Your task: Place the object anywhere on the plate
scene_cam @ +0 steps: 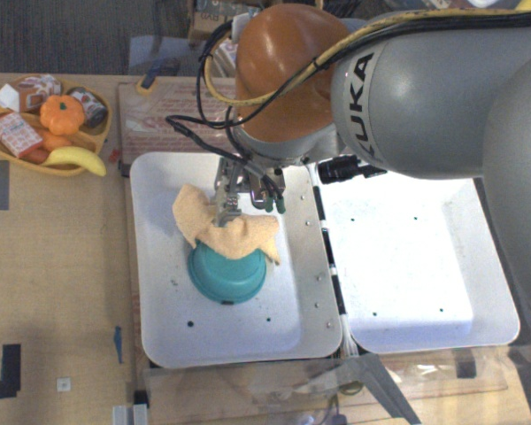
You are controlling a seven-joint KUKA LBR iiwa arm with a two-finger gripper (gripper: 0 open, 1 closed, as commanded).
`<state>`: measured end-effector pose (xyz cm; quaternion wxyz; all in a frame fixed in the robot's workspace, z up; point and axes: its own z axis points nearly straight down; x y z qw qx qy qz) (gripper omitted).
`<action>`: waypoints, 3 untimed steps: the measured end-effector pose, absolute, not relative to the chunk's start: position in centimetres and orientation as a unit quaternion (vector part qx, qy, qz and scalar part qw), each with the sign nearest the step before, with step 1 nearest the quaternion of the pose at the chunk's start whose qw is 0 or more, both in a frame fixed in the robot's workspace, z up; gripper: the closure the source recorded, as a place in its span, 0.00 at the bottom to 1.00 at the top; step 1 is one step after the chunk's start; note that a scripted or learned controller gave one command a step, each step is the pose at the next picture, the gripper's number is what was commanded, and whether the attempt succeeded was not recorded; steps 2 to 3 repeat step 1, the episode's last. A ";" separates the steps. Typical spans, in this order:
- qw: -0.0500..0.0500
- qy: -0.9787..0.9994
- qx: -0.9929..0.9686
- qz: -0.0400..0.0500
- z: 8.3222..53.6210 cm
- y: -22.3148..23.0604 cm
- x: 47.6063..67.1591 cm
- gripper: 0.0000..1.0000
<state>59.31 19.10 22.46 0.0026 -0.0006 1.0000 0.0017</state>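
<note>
My gripper (233,204) pinches the yellow cloth (223,226), which already drapes over the far edge of the teal plate (229,274) in the left bin (150,237), directly below the fingers.

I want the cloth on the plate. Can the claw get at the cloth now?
Probably yes. The claw is right over the cloth, which drapes over the teal plate, with nothing between them.

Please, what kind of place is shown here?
Probably a robotics lab bench: a KUKA arm works over two white bins, with toy food in a bowl and loose cables nearby.
</note>
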 end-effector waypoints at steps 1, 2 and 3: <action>0.003 1.000 0.000 0.002 22.5 19.1 59.3 0.00; 0.003 1.000 0.000 0.002 22.5 19.1 59.3 0.00; 0.003 1.000 0.000 0.002 22.5 19.1 59.3 0.00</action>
